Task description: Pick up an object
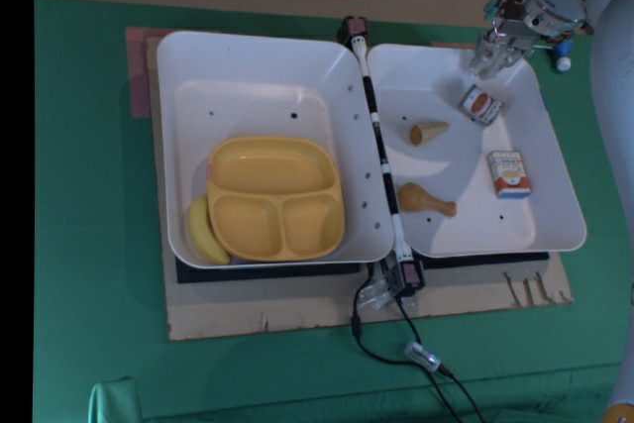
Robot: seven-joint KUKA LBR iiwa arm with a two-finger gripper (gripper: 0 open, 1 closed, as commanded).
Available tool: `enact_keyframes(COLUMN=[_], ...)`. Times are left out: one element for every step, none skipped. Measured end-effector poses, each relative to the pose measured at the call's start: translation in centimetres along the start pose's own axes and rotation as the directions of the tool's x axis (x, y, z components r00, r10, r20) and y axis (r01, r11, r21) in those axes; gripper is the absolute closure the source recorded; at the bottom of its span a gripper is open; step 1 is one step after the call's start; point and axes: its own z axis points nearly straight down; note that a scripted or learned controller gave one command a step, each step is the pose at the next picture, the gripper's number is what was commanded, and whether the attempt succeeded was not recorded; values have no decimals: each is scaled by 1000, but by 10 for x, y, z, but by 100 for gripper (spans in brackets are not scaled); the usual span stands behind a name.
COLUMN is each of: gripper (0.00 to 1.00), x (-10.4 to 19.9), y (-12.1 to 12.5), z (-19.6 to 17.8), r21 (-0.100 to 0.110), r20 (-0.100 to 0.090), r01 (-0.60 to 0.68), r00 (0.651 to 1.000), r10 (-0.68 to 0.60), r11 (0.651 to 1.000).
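Observation:
My gripper (490, 64) hangs over the far right corner of the right bin (555, 213), its fingers open with nothing between them. Just below and to its left lies a small red and white can (480, 104) on its side. An ice cream cone (428, 132) lies near the bin's middle, a chicken drumstick (426, 201) nearer the front, and a small red and white carton (508, 173) at the right.
The left bin (173, 94) holds a yellow divided plate (275, 198) and a banana (203, 233) at its left edge. A black divider bar (376, 129) runs between the bins. Cables (416, 352) trail off the front onto the green mat.

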Motion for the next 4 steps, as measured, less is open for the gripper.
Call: enact_keyframes(gripper=[100,100,100,100], x=[-2,-5,-2,-5], y=[-3,-1,-3,-1], z=[24,6,28,11], r21=[10,1,11,5], r20=[-12,-5,-8,-2], r01=[8,3,7,2], r00=[1000,1000,1000,1000], r10=[-8,-3,-7,-2], r11=[1000,1000,1000,1000])
